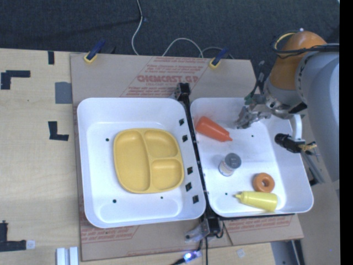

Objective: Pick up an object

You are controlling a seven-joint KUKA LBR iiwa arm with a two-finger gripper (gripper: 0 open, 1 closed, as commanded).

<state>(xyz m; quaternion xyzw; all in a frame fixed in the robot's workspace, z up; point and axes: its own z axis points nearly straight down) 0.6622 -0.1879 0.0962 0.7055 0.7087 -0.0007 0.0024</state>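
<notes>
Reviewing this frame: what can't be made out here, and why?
- The hand over the right white bin: small and dark in the camera view, so its finger state is unreadable.
- The grey arm: cut off by the right edge.
- The small grey cylindrical container: too small to identify.
- The orange cone-shaped bottle: details blurred.

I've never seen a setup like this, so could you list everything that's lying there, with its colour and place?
Bins: two, white, side by side on the bench.
Divided plate: one, yellow, left bin.
Orange bottle: one, lying down, right bin, upper left.
Small can: one, grey, right bin, middle.
Ring: one, orange, right bin, lower right.
Yellow bottle: one, lying along the right bin's near edge.
Clamps: two, blue and yellow, far board edge.
Arm: one, grey with orange band, right side.
Gripper: one, above the right bin's far part.
</notes>
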